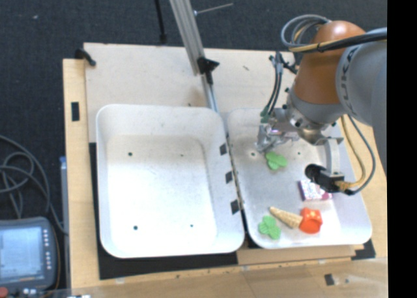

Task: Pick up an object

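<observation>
Camera view: gripper (269, 139) hovers just above the green leaf (276, 161), grasp pending; fingers too blurred to tell their state. Next: lower squarely, close.

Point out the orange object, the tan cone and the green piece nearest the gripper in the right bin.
orange object (311, 220): camera view, middle of its body, near the bin's front edge.
tan cone (285, 217): camera view, midway along its length.
green piece by the gripper (277, 161): camera view, its centre.
</observation>
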